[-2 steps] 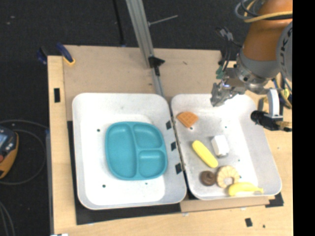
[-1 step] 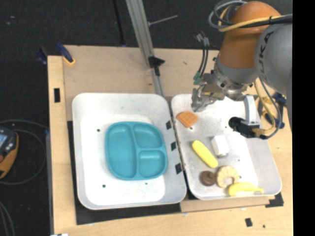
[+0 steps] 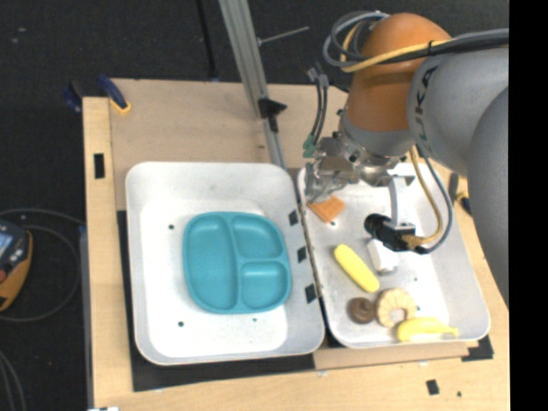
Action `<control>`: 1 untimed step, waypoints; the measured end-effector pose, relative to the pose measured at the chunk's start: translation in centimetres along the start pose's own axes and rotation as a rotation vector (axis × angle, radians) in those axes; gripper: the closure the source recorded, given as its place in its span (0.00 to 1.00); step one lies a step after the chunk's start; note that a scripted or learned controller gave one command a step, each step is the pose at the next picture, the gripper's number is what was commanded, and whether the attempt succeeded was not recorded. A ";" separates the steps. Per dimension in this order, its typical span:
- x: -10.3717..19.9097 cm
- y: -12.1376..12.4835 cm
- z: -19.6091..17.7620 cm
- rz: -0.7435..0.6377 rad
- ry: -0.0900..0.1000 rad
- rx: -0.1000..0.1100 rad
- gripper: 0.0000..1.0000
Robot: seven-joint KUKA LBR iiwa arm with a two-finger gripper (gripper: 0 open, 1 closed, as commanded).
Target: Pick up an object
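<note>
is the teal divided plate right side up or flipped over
Right side up. The teal divided plate lies flat in the left bin with its three compartments facing the camera, their raised dividers visible.

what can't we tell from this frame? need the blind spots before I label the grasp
- Gripper, camera view: too small and cluttered by wrist hardware to tell open or shut, or whether it touches the orange piece just below it.
- Far end of the right bin, camera view: hidden under the arm.
- Small items by the yellow corn-like piece, camera view: the brown round thing is too blurred to identify.
</note>
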State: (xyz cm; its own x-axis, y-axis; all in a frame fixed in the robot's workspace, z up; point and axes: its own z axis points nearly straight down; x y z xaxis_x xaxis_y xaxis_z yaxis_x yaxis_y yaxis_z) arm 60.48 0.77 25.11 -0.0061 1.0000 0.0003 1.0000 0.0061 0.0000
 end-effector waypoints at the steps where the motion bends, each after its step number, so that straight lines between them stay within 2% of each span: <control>1: 5.5 0.0 0.0 -0.001 0.000 -0.002 1.00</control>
